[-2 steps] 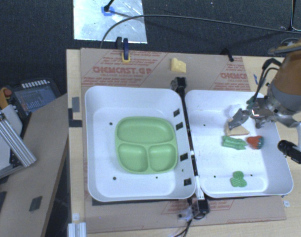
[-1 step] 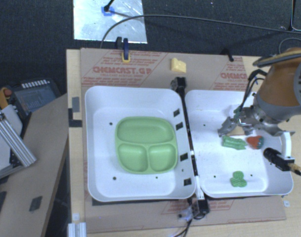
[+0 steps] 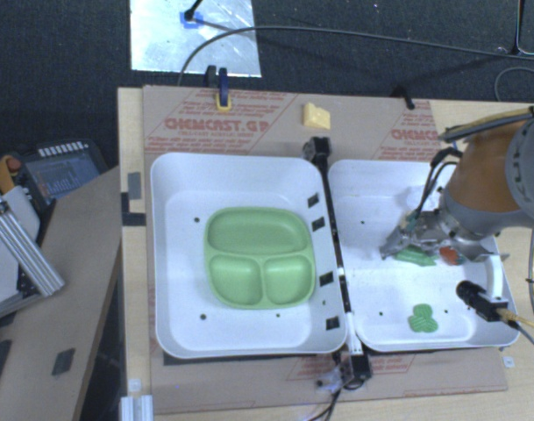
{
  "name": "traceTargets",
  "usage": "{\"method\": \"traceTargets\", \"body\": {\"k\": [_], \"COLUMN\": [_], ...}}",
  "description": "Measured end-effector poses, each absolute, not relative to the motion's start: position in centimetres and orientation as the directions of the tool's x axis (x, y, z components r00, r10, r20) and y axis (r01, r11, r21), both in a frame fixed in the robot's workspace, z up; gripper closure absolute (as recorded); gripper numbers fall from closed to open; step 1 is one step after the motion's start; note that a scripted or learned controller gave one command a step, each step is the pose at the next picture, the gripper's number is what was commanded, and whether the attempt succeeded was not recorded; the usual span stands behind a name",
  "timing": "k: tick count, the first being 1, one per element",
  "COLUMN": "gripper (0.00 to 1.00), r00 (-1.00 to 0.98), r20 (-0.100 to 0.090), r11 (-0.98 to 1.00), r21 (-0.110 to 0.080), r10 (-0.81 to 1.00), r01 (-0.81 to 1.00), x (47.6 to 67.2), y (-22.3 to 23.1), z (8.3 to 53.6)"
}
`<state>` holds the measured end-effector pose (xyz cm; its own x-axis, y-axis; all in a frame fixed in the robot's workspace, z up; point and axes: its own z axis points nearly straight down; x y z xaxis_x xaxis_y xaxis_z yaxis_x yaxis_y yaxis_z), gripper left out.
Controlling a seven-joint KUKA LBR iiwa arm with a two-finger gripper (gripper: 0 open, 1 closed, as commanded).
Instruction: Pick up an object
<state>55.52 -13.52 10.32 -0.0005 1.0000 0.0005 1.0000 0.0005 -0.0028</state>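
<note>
A light wooden worktop (image 3: 131, 147) carries a brown cardboard sheet (image 3: 249, 121) with red lettering. Two shallow white bins sit side by side on the cardboard, touching: the left bin (image 3: 174, 261) and the right bin (image 3: 363, 200). A small yellow block (image 3: 316, 116) lies on the cardboard just behind the bins.

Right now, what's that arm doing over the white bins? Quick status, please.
End effector low in right bin, grip state unclear. Green piece just beside it; another green piece nearer front. Green divided tray in left bin.
</note>
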Motion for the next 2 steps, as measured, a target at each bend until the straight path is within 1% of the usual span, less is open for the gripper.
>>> {"method": "traceTargets", "body": {"k": [1, 2], "gripper": [1.00, 1.00], "r00": [-0.002, -0.001], "r20": [-0.001, -0.002], "r11": [0.002, 0.001], "r21": [0.002, 0.007], "r10": [1.000, 1.000], "r01": [1.000, 1.000], "x": [55.7, 55.3], "y": [-13.5, -14.0], "z": [11.7, 17.8]}}
